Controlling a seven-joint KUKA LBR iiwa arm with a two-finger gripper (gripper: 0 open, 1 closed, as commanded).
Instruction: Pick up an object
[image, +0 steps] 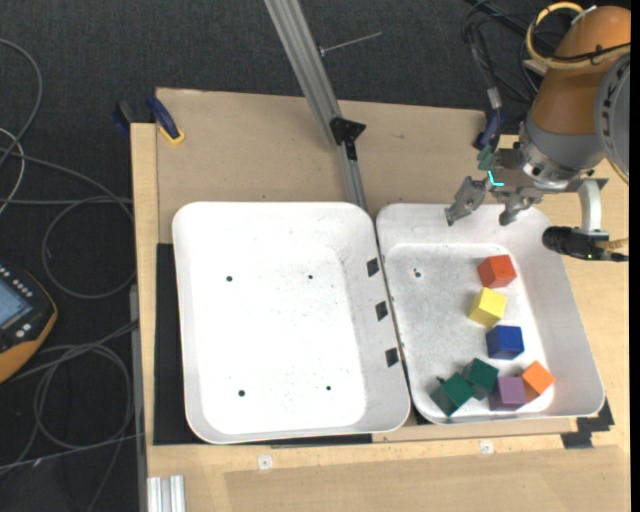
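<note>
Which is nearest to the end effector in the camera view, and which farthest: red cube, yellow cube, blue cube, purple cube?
From the end effector, above the right bin's far rim:
1. Red cube, far end of the bin.
2. Yellow cube, just below it.
3. Blue cube, mid-bin.
4. Purple cube, near rim.

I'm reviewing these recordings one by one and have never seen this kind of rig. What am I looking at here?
One fixed camera looks down at a slant on a bench. The grey and orange robot arm reaches in from the right; its tool, two fingers spread open with nothing between them, hangs over the far edge of the right bin. That bin holds small blocks: red, yellow, blue, orange, purple and two green. The left bin sits beside it.
</note>
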